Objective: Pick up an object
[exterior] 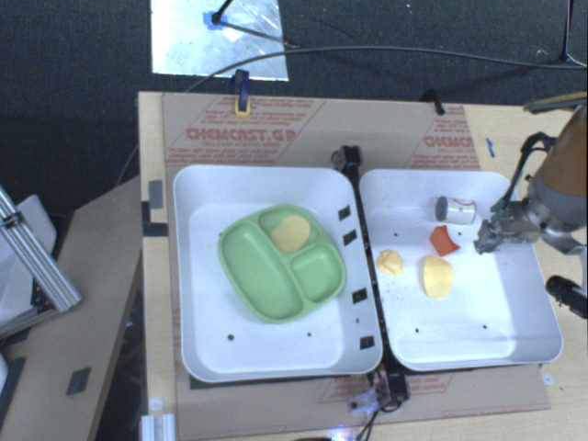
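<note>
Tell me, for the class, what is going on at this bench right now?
A robot arm reaches in from the right, its gripper low over the right bin, beside a red piece. Nothing can be seen between its fingers. Also in that bin lie a small can and two yellow pieces. The left bin holds a green divided plate with one yellow piece in a compartment. Nothing has been picked up yet.

You see the bench [303, 122] | brown board on top | two white bins: left bin [197, 246], right bin [487, 329], side by side
</note>
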Robot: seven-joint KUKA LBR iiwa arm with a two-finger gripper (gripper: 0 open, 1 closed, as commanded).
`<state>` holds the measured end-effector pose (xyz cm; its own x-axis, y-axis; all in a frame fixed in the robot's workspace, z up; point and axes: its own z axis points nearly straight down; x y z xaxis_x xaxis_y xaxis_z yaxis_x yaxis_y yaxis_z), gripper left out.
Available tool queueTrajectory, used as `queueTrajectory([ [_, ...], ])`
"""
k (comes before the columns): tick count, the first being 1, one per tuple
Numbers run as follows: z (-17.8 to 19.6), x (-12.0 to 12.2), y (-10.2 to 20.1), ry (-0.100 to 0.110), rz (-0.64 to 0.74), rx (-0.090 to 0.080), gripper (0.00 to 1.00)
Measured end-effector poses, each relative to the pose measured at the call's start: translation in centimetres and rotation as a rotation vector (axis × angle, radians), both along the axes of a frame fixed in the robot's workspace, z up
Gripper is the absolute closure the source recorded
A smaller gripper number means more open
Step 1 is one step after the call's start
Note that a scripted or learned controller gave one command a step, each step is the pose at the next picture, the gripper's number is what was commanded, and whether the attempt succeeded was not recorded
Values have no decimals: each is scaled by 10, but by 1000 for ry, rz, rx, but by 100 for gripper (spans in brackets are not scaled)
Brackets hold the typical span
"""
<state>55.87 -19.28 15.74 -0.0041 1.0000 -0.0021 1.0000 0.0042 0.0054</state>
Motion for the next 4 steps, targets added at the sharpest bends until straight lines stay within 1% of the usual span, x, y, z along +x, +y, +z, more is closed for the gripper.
queueTrajectory([
  [1, 45, 7, 0, 0, 1, 0, 100],
  [2, 101, 5, -10, -1, 0, -1, 100],
  [3, 87, 5, 43, 4, 5, 3, 100],
  [4, 94, 5, 95, 3, 6, 4, 100],
])
